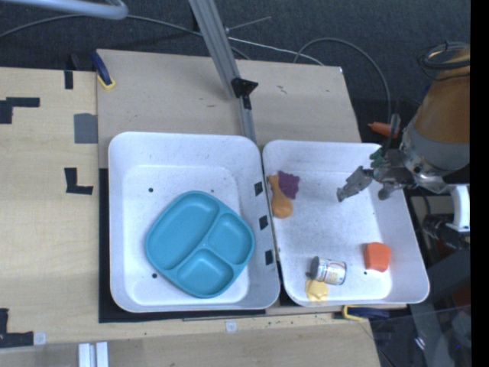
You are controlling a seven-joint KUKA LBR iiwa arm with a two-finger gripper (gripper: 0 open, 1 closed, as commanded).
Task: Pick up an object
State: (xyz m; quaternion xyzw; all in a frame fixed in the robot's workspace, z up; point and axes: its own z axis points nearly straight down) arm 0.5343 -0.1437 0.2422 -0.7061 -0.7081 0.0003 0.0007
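hovering over the right bin (397, 228), fingers (353, 186) above its floor

Blue divided plate (200, 243) in left bin (122, 205).

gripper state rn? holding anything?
Gripper: jaws open, holding nothing, above the right bin near its upper right, apart from the orange block and the small can.
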